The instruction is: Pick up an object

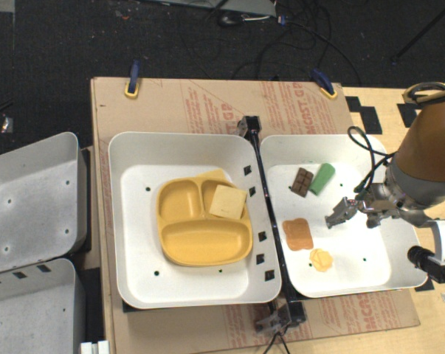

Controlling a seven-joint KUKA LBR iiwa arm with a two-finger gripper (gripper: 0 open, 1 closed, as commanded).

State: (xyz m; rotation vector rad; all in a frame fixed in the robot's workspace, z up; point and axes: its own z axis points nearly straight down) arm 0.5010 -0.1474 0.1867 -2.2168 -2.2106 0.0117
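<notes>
**Gripper low over the right bin, 4 small items on its floor**

2 shallow white bins with rounded corners and smooth, matte plastic walls sit side by side on a brown cardboard sheet printed with faded red lettering. The left bin holds a glossy yellow divided tray with 3 compartments; a pale cream square block, flat-faced and slightly tilted, rests in the upper right compartment and overlaps the tray's ridge.

The right bin carries the loose items. A small dark brown rectangular bar, scored like chocolate, lies touching a smooth green cylinder with rounded ends, which is angled up to the right. Lower down, near the divider, lies an orange-brown slab with soft corners and a toast-like surface, and just below it a small yellow lumpy piece whose exact shape is hard to read.

The gripper hangs over the bin's middle, right of the slab and below the cylinder, touching none of them that can be seen. It is dark metal, seen at a slant and blurred, so I cannot tell how its fingers stand. The arm's orange and grey body is cut off at the frame's right edge and hides part of the bin's right wall.
</notes>
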